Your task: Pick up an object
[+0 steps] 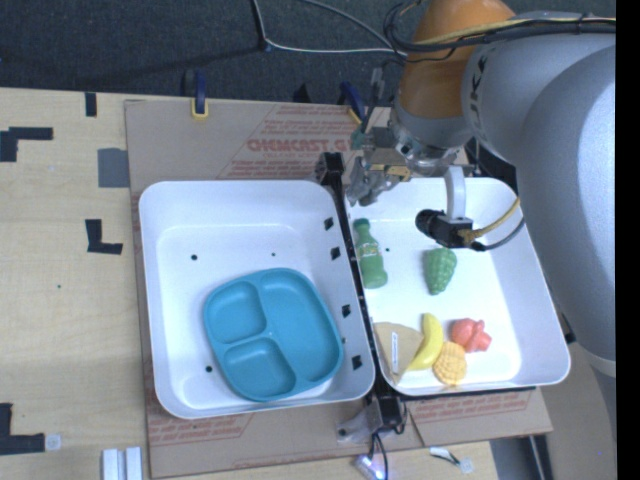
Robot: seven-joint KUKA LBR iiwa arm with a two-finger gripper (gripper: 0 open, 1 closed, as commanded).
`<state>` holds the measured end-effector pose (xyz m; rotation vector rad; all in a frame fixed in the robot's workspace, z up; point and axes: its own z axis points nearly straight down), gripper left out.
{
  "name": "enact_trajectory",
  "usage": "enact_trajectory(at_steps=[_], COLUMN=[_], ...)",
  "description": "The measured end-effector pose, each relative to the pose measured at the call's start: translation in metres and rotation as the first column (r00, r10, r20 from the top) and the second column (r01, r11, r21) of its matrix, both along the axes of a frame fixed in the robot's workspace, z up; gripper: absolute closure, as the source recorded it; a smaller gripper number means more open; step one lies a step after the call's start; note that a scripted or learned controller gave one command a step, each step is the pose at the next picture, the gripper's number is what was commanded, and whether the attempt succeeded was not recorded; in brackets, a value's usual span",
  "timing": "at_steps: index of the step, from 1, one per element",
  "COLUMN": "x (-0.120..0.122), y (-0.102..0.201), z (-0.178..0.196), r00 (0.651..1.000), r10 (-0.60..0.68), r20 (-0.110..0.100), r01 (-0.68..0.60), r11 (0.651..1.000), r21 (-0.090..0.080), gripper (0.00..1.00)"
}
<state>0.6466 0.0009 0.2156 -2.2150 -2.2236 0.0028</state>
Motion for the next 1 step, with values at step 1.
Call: enact_trajectory(at_steps=[1], x=[-0.0076], y=[0.0623], z=[0.0010], r00=[1.000], r10=[0.001], r20=[0.001], r01=[-0.001], r11=[1.000], r21=[0.000], gripper=[1.00])
